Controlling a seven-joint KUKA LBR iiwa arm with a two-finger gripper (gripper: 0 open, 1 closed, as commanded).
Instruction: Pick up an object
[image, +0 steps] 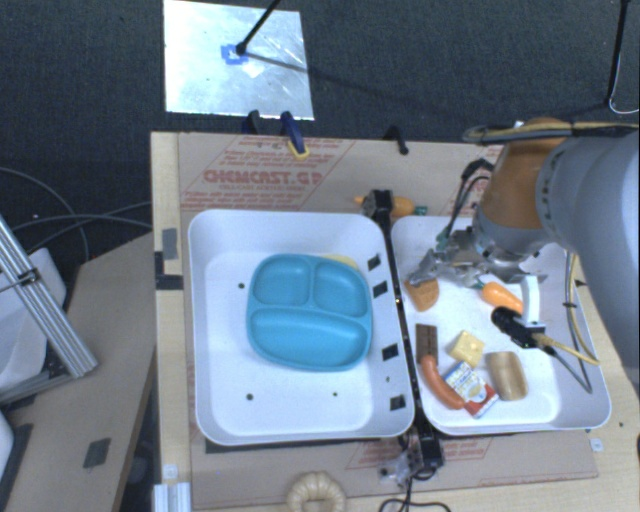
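Camera view: both bins seen from above at a slant, arm (560, 180) entering from the right.
Landmark: right bin (580, 405), holding the loose items.
Gripper: gripper (428, 270) sits low in the right bin's upper left part, close to the wall shared with the left bin (215, 330).
Fingers: whether they are spread or pressed together cannot be told; nothing is visibly between them.
Nearest item: tan piece (426, 294), just below the gripper tip, touching or nearly so.
Other items in the right bin: carrot (500, 296) toward the middle, yellow cube (466, 348) below it, sausage (440, 381) and brown roll (507, 375) near the front wall, dark bar (426, 340) by the left wall.
Left bin: holds a blue tray (308, 312), well apart from the gripper.
Done: the approach looks complete, with the gripper down among the items.
Left: a confirmed grasp and the lift; every item appears to lie on the right bin's floor.
Judgement: early to middle of the task, nothing yet picked up.
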